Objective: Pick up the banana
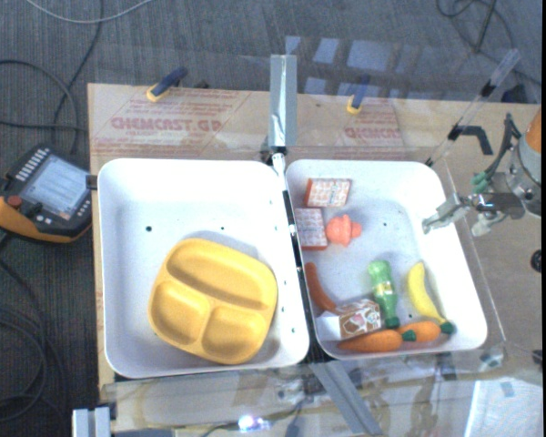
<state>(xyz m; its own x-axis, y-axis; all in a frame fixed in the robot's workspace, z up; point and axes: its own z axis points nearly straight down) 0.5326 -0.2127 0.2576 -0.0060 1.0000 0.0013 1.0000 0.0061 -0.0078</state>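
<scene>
Gripper poised at the right bin's three o'clock rim, above and apart from the banana; whether it is released or clenched, I cannot tell.

Banana lies in the right bin toward its five o'clock corner, long axis running twelve to six, just beside the right wall. At its nine o'clock stands a green bottle; at its six o'clock a carrot lies along the front wall, its end touching or nearly touching the banana's tip. My worry: a descent beside that wall could clip the rim, or nudge the bottle and roll the curved fruit away. Smooth white plastic offers little grip. Further out, the left bin holds a yellow tray; beyond nine o'clock a teach pendant rests on grey carpet.
</scene>
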